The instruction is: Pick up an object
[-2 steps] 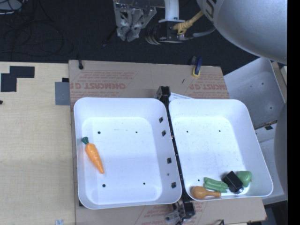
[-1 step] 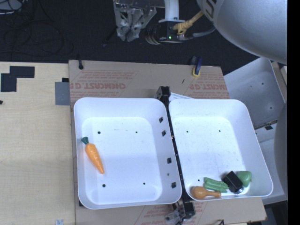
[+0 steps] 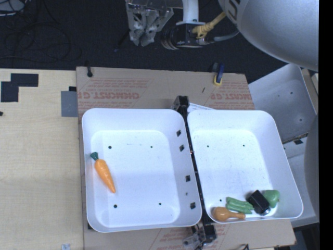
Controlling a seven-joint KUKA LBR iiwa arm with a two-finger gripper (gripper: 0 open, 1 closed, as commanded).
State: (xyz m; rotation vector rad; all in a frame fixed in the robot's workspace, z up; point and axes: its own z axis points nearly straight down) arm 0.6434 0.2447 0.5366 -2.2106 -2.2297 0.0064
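- Far left: bare pale worktop [image 3: 36,155] with a few dark patches near its upper edge; nothing there to pick.
- Left bin [image 3: 104,120] on the cardboard sheet [image 3: 156,87]: one orange toy carrot [image 3: 104,175] with a green top, lying flat near the left wall, tip pointing down-right — well apart from everything else and open from above.
- Top centre, above the bins and over the dark floor: metallic gripper [image 3: 148,25] hanging high, well clear of both bins. Nothing between the jaws, which seem close together; cannot tell for sure how wide.
- Black divider hardware [image 3: 188,160] running between the two bins, touching both inner walls.
- Right bin [image 3: 234,120]: a tight cluster in the lower right corner — orange pear-shaped toy [image 3: 227,214], green pod-like piece [image 3: 239,205], black block [image 3: 258,201], green rounded piece [image 3: 271,196]. Touching or overlapping, pressed near the wall.
- Upper right: grey arm body [image 3: 276,20] looming over the bench's corner.
- Progress, judged from this: barely begun. No object lifted, no descent under way; choosing a target, lowering, closing and lifting all left.
- Obstacles, as a judgement: carrot looks the easier grasp, only the nearby wall to mind; the cluster risks a crowded grip — corner walls and neighbours in the way.
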